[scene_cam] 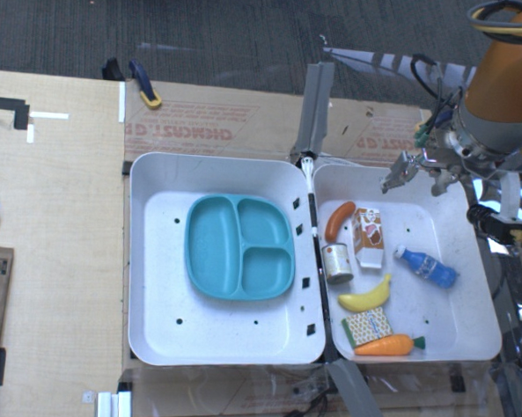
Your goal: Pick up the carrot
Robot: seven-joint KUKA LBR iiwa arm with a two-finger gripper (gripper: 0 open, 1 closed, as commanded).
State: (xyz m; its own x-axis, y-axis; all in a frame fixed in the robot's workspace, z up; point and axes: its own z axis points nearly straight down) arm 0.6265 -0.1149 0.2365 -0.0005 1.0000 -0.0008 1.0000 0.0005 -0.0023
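The carrot [383, 345] is orange with a green stem end pointing right. It lies flat at the front edge of the right bin [468, 286], just below a small patterned box [366, 326]. My gripper [419, 178] hangs over the bin's back edge, far behind the carrot, under the orange-banded wrist [505, 81]. It is open, its two fingers spread wide, and nothing is between them.
The right bin also holds a red sausage [339, 220], a small carton [368, 238], a tin can [337, 262], a banana [367, 295] and a blue bottle [426, 267]. A teal divided plate [240, 246] sits in the left bin [152, 267]. A divider wall [311, 250] separates the bins.
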